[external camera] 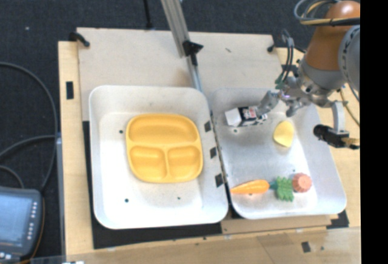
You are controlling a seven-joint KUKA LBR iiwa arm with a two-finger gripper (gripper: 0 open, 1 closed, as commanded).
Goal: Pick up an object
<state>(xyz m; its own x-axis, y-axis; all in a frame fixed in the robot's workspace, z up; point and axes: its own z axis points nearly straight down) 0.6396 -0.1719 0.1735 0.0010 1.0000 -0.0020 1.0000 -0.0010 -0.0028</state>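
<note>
Over the right bin's (327, 193) far side, the tool (280, 101) is hanging; its state cannot be told. Just left, a small white-black thing (242, 116) is lying. Nearer are lying a yellow piece (284, 134), carrot (250, 187), strawberry (301, 182). Left bin (109, 208) is holding a yellow tray (163, 147).

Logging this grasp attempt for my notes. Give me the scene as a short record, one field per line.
left bin: yellow divided tray
right bin: small white and black item, pale yellow piece, toy carrot, green piece, pinkish round piece
arm: over right bin's far right
hand: above bin, nothing seen held
</note>
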